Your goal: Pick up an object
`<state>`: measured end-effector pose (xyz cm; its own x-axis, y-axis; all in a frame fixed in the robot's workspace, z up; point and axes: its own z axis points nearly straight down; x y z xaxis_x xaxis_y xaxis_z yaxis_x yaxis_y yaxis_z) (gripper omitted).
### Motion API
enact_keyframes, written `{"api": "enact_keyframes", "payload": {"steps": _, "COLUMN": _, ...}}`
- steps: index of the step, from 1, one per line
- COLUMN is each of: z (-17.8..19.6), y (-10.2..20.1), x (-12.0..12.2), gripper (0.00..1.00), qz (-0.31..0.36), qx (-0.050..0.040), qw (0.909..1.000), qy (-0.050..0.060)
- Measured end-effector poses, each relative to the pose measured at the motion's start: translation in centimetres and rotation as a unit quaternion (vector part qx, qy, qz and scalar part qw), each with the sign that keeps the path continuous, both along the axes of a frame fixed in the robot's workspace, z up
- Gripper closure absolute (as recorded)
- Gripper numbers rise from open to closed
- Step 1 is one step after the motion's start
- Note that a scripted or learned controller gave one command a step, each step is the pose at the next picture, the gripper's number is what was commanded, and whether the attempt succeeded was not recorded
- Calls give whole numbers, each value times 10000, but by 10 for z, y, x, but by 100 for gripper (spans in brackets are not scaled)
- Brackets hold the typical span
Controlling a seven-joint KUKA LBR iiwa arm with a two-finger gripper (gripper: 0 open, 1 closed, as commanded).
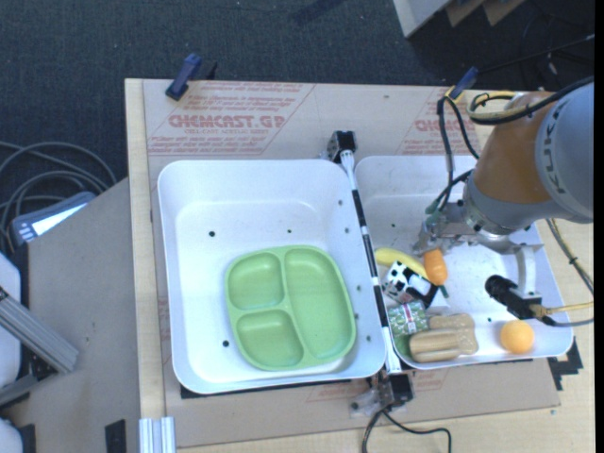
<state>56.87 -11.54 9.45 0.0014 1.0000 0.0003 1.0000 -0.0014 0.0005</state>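
In the right bin [396, 182], my gripper [436, 243] hangs low over the bin's left half, directly above a small orange piece [435, 269]. The orange piece's top meets the gripper's tip; whether it is gripped is hidden. To its left lie a yellow banana [390, 257] and a black-and-white cow toy [404, 277]. A green patterned packet [408, 319] and a tan bread roll [442, 338] lie along the near wall. An orange ball [516, 336] rests in the near right corner.
The left bin [189, 196] holds a green divided plate [288, 307] in its near half. A black clip [342, 142] sits where the two bins meet at the back. The grey and orange arm [528, 159] covers the right bin's far right part.
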Motion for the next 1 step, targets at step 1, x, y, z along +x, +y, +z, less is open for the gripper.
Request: {"api": "enact_keyframes", "payload": {"steps": 1, "z": 91, "y": 71, "x": 1, "gripper": 100, "qz": 14, "qx": 2, "qw": 10000, "qy": -4}}
